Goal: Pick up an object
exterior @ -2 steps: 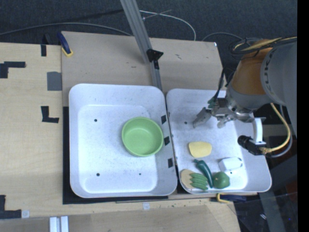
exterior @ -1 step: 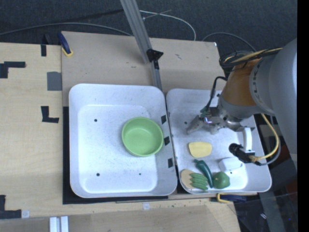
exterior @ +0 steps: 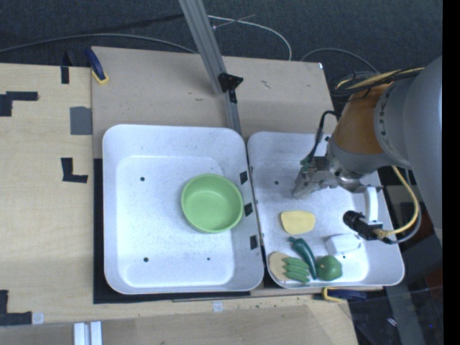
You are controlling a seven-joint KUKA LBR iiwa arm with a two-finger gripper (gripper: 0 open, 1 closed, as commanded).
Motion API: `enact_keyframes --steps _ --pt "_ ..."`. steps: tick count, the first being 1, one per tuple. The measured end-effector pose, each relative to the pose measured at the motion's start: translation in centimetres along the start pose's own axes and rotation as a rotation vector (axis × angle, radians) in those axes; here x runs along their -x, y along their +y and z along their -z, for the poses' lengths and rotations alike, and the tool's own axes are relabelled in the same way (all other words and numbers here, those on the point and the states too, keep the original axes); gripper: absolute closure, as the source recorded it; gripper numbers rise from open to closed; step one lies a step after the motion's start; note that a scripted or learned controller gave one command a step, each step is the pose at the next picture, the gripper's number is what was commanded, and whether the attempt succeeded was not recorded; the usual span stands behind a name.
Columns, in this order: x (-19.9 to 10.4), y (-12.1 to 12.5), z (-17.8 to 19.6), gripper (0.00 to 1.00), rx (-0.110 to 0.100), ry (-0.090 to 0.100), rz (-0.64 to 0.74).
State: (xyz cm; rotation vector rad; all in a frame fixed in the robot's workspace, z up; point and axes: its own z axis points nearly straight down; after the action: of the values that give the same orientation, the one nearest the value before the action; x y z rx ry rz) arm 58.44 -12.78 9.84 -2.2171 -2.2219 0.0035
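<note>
From the overhead camera, the hand (exterior: 307,181) hangs low in the right bin (exterior: 273,157), just above and left of a yellow piece (exterior: 297,221); I cannot tell how it is set. The yellow piece lies flat, apart from the green brush (exterior: 296,262) and white lump (exterior: 343,244). It looks light, smooth and rounded, likely slippery; pinching across its narrow width seems best. A green bowl (exterior: 211,203) sits in the left bin (exterior: 129,192).

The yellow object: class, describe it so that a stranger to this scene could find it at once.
Start at the right bin, the one under the gripper. The yellow object lies mid-floor there, just below the gripper. It is a flat pale-yellow oval, unlike the green toys and white piece nearer the bottom edge.
</note>
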Motion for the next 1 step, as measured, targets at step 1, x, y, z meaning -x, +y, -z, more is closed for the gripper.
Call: enact_keyframes --steps 1 --pt "0.03 0.50 6.26 1.00 0.008 -0.002 0.000"
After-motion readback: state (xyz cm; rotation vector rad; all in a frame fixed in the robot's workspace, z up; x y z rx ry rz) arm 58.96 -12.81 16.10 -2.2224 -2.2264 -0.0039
